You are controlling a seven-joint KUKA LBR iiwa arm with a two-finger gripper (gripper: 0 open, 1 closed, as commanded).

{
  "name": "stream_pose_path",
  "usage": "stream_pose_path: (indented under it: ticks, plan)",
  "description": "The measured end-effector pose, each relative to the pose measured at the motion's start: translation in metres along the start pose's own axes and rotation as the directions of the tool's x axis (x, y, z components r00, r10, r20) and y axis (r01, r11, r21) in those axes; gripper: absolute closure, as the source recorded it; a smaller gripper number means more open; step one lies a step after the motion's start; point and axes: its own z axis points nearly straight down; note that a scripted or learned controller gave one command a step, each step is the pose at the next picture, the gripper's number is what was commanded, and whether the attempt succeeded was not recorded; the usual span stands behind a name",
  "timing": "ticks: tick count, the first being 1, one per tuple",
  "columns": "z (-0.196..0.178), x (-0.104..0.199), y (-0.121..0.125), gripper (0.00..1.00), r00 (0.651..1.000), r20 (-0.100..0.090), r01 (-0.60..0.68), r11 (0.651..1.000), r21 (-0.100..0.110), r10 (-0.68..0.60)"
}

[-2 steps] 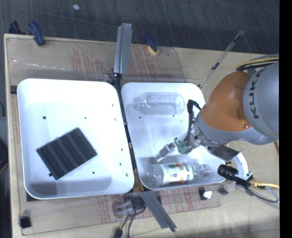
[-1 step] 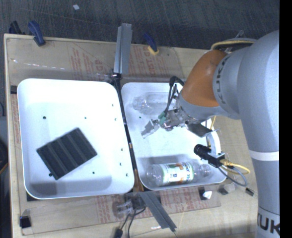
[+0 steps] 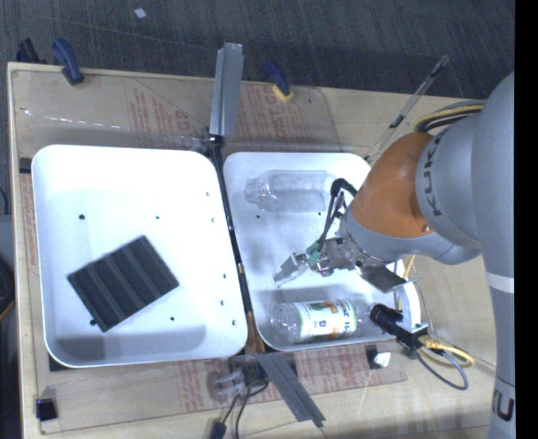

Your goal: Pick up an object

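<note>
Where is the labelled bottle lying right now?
The labelled bottle lies on its side along the near edge of the right bin, just below the gripper and opposite the clear bottle.

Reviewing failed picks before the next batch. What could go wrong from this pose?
1. The gripper hangs over bare floor of the right bin, between the clear bottle and the labelled bottle; closing here would likely grab nothing.
2. Both bottles lie on their sides, so a glancing touch may roll them away.
3. The clear bottle is transparent and faint against the white bin, so its position could be misjudged.
</note>
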Motion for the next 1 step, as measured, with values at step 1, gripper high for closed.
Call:
stream_pose_path:
  ticks: [1]
  plan:
    - [-0.0408, -0.0150, -0.0196, 0.00, 1.000, 0.001, 0.014, 1.000, -0.004, -0.014]
